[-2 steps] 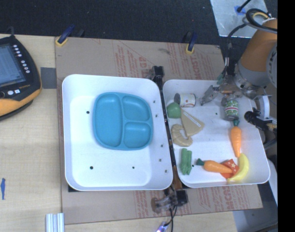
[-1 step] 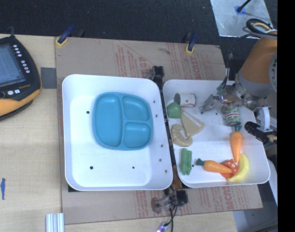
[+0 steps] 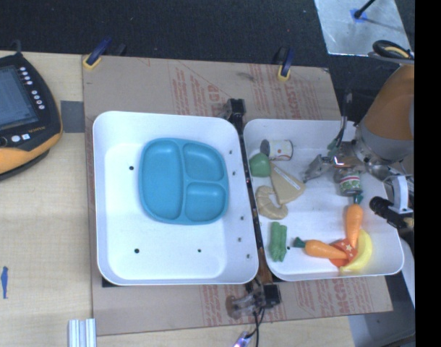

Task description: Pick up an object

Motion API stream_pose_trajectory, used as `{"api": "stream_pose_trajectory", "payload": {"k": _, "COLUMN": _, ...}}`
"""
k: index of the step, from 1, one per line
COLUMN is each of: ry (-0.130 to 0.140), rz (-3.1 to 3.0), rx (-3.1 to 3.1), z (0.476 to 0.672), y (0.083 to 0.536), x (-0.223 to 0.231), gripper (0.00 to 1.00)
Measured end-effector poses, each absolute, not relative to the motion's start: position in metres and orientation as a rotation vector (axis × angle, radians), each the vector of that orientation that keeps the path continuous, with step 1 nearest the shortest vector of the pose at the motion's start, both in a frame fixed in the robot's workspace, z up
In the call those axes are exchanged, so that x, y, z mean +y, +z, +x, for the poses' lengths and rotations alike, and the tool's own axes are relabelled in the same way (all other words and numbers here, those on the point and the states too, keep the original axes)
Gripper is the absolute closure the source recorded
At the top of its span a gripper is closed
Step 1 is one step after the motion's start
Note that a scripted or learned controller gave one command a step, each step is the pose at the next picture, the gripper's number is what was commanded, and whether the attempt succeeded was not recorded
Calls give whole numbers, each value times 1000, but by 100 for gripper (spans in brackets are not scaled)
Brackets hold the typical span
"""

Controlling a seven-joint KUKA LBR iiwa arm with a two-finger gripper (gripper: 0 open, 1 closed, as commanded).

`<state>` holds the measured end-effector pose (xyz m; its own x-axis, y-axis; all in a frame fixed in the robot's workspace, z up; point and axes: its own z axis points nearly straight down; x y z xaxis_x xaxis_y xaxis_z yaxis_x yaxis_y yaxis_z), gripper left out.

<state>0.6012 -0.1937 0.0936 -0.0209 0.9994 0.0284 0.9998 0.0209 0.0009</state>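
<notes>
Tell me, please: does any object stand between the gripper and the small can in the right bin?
Nothing visible stands between them. The gripper hangs over the upper right part of the right bin, and the small can lies just beside it, toward the bin's right wall. The orange carrot lies below the can, out of that path.

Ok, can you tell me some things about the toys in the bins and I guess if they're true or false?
1. The blue plate lies in the left bin. True.
2. The banana sits on the blue plate. False: it lies in the right bin, near the front corner.
3. Two carrots lie in the right bin. True: the other carrot lies beside the banana.
4. The green bean is in the left bin. False: it is in the right bin.
5. The gripper hovers over the left bin. False: it is over the right bin.
</notes>
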Motion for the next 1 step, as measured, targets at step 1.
{"api": "stream_pose_trajectory", "payload": {"k": 1, "ry": -18, "rz": -2185, "rx": -2225, "z": 543, "y": 92, "x": -191, "gripper": 0}}
